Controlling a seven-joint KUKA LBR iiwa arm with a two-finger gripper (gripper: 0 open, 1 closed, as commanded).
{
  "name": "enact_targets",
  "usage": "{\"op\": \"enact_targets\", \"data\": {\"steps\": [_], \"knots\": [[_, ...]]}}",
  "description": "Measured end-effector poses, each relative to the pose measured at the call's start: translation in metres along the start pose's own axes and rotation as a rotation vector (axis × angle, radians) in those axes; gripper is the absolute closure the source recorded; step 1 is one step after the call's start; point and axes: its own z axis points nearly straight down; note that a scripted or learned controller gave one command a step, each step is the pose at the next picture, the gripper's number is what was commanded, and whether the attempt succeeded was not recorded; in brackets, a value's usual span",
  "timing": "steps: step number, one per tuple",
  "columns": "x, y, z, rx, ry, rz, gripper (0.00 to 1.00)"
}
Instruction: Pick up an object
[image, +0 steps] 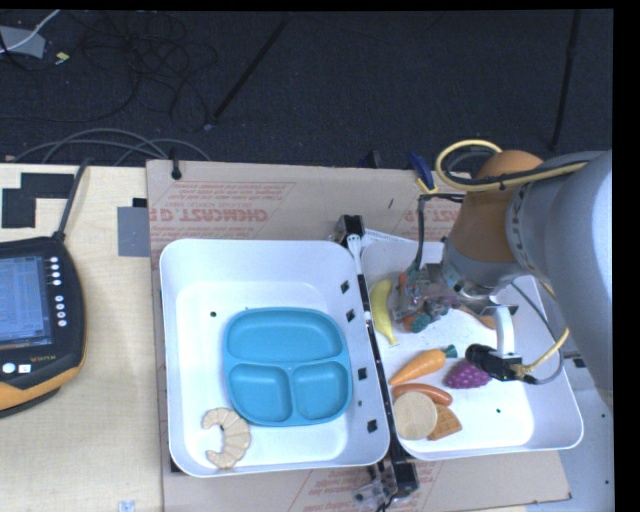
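Nearest us, bread (418, 414) hugs the right bin's (560, 432) front edge; we cannot tell the claw's (420, 308) grip.

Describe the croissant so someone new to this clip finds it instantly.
Start at the left bin, the one holding the blue divided plate. Below the plate's lower left corner lies the croissant, a pale tan crescent and the bin's sole loose food item.
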Motion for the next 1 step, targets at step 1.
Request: {"op": "enact_targets", "data": {"steps": [1], "knots": [[0.0918, 0.0093, -0.0948, -0.007, 0.008, -0.014, 1.0]]}}
